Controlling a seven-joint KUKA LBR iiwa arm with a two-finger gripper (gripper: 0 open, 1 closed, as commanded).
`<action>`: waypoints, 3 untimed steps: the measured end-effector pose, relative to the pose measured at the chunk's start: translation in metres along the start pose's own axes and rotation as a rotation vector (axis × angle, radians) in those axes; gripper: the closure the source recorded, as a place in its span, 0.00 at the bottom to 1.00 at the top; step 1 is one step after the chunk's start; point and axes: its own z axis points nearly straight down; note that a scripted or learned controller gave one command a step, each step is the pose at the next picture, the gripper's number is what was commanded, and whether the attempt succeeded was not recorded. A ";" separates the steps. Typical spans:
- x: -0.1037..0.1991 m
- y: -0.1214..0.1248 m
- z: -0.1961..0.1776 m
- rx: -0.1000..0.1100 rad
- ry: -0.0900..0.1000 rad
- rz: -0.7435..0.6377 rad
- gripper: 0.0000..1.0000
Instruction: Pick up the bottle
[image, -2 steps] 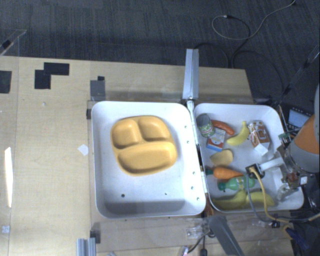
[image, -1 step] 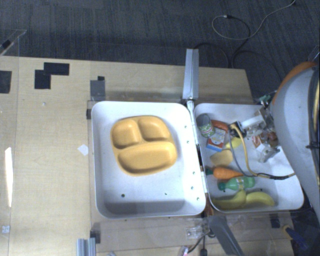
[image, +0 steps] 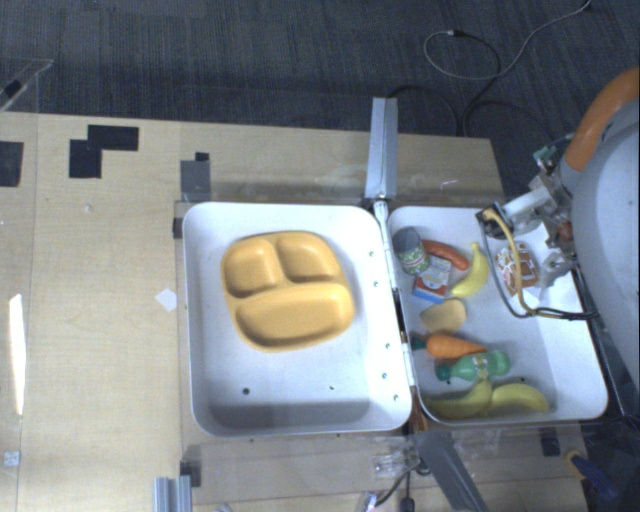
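A yellow divided tray lies in the left bin on the bench. In the right bin, a green bottle rests between a carrot and bananas, with the claw at two o'clock from it.

Even overhead light, soft shadows inside the bins, glare streak on bench far left, whole frame slightly soft.

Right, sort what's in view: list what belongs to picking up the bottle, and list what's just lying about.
Belongs to the job:
- green bottle, lying in the right bin
- gripper, over that bin's far right side

Just lying about:
- carrot, touching the bottle
- two bananas at the near edge
- third banana
- small can
- yellow divided tray in the left bin
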 end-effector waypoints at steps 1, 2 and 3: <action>0.011 0.019 0.031 0.001 -0.002 -0.048 0.00; -0.027 -0.023 0.035 0.001 -0.002 0.029 0.00; -0.104 -0.107 0.068 -0.002 0.011 0.102 0.00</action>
